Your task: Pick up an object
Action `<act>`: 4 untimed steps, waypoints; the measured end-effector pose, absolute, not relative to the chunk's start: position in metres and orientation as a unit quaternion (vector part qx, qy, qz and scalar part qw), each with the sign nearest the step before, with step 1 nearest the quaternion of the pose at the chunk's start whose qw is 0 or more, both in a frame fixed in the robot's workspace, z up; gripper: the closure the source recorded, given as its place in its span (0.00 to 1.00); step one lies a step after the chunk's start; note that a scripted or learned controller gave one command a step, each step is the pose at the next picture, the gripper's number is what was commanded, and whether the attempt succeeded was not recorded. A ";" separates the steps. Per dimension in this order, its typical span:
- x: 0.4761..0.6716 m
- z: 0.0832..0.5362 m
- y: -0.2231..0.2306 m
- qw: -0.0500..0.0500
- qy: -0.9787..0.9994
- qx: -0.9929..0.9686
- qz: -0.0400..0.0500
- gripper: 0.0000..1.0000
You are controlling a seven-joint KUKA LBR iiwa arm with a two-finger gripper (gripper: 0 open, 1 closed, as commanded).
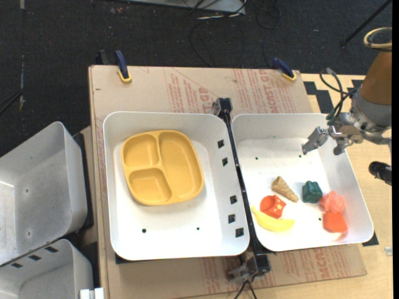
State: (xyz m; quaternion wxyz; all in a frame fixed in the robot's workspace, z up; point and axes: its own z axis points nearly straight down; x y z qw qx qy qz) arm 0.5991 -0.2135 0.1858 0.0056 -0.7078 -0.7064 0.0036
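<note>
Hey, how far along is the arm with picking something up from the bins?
Nothing looks picked yet: the banana, red pepper, cone, green piece and orange pieces all lie in the right bin. The gripper hangs open above that bin, holding nothing. Descent and grasp remain.

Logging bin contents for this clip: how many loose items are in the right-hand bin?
5, all near its front: a tan wedge, a red piece touching a yellow banana, a green piece, and a pink-orange piece at far right.
</note>
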 end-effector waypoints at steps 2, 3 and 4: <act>0.600 0.147 -0.205 0.002 -0.708 -0.706 0.001 0.00; 0.599 0.093 -0.204 0.002 -0.707 -0.707 0.001 0.00; 0.601 0.108 -0.204 -0.002 -0.708 -0.707 -0.001 1.00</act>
